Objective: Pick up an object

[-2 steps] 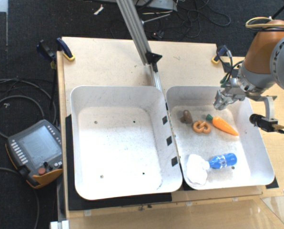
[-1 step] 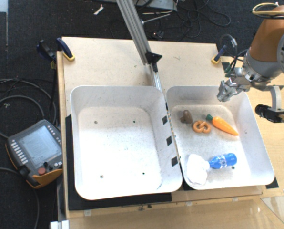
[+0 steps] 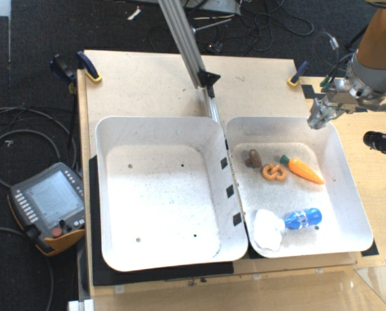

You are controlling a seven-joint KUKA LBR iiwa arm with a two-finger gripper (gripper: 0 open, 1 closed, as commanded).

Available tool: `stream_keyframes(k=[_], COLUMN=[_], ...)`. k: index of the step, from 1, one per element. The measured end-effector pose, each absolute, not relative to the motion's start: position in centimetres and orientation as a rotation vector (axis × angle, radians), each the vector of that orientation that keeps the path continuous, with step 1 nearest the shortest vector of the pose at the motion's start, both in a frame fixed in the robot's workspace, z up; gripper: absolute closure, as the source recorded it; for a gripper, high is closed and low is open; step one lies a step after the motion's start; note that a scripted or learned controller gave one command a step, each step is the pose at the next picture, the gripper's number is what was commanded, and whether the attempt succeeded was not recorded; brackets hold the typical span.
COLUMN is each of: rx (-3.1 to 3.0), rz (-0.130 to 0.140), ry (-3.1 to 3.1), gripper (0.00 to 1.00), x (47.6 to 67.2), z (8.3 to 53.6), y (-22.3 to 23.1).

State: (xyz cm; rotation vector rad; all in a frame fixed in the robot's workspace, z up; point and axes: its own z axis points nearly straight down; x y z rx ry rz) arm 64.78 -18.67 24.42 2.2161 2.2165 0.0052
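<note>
The arm is cut off at the right edge of the camera view. Its claw (image 3: 319, 118) hangs at the right bin's (image 3: 348, 193) far right corner; whether it is spread or pressed together cannot be told. Well apart, nearer the camera, lie a carrot (image 3: 304, 170), pretzel (image 3: 274, 172), brown piece (image 3: 252, 158), blue bottle (image 3: 302, 218) and white lump (image 3: 268, 230).

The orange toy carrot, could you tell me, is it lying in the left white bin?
No, the orange toy carrot lies in the right white bin, beside a small pretzel-shaped toy.
</note>
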Motion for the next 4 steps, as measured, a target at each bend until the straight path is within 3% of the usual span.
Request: stream_keyframes(k=[1,4], rx=[2.213,2.216], rz=[0.006,-0.001], ry=[2.219,2.231], gripper=[1.00,1.00], x=[64.9,61.4], z=[29.8,27.6], y=[-18.7,-2.6])
